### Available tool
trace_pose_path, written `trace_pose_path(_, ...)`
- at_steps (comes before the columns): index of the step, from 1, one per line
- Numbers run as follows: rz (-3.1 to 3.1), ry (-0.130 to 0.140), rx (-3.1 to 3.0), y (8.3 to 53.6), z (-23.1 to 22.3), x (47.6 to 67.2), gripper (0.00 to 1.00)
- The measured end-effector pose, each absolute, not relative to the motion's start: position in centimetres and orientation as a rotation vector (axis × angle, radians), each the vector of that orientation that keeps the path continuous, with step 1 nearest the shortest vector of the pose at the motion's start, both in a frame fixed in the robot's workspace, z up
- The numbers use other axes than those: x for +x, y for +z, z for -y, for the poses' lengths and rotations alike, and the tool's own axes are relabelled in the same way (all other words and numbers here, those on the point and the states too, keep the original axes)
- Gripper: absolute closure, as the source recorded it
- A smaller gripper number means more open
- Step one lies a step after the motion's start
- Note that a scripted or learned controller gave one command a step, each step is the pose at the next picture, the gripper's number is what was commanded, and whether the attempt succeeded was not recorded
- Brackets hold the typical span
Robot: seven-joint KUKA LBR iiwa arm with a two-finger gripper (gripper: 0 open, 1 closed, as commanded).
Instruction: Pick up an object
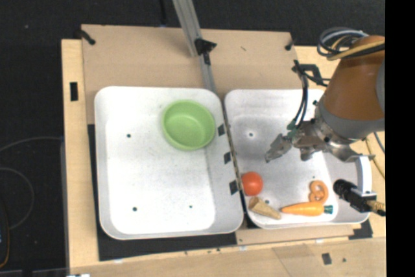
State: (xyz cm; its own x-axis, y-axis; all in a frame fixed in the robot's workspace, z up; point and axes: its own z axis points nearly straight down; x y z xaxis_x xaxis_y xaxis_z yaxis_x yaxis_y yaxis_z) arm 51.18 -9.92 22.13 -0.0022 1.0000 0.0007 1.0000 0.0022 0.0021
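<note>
White bins side by side on the bench: left bin (117, 204), right bin (259, 107). Arm (353, 97) reaches in from the right, orange band above the wrist, over the right bin's right half. Green bowl (189, 125) sits upright in the left bin, near its top right corner, well apart from everything else.

Gripper (277, 151) hangs over the middle of the right bin, angled down toward the divider. Whether it is spread or closed is too small to tell; nothing visibly in it.

Candidates to pick all lie along the right bin's bottom edge. Carrot (303, 209), long axis running along that edge, tip toward the bottom left corner, blue-green stub at the right end. Tomato (252, 183) close against the divider wall, round, no real axis. Tan wedge (264, 208) just below the tomato, near the carrot tip, long axis slanting down to the right. Small orange ring-shaped piece (318, 191) just above the carrot's right end.

Likely step: approach, no target reached. To do it well: go for the carrot, close across its short width at mid-length, clear of the bin wall. Tomato is risky, hard by the divider and liable to roll.
</note>
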Motion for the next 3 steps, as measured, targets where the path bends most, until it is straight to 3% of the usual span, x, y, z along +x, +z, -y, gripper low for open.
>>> trace_pose_path(1,-2.219,0.003,2.221,22.1,10.0,51.2,0.0)
trace_pose_path(3,-2.222,-0.006,2.225,10.6,10.3,51.5,0.0)
